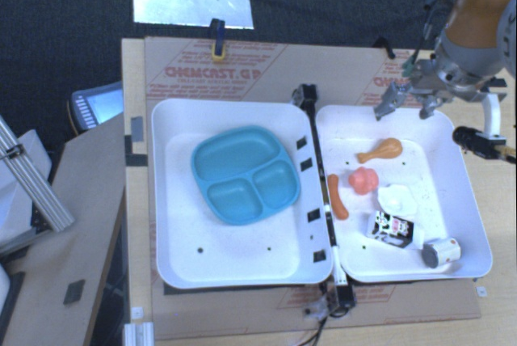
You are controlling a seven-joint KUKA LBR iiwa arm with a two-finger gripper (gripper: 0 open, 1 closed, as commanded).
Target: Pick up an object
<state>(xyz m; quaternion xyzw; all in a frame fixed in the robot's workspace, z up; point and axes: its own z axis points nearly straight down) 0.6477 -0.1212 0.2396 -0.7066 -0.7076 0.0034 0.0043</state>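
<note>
Cardboard sheet [242, 65] lettered, seemingly, "CHEMCAST GP" under two bins [242, 272]; jaws [408, 103] parted, empty, above right bin.

blue divided plate [245, 184] in left bin [174, 255].

One fixed overhead camera, apparently moderately high, slanting down on both bins [242, 114].

Grey-and-orange robot arm [477, 5] cut by upper right frame edge; small black-and-white printed carton [393, 228] markings illegible.
</note>
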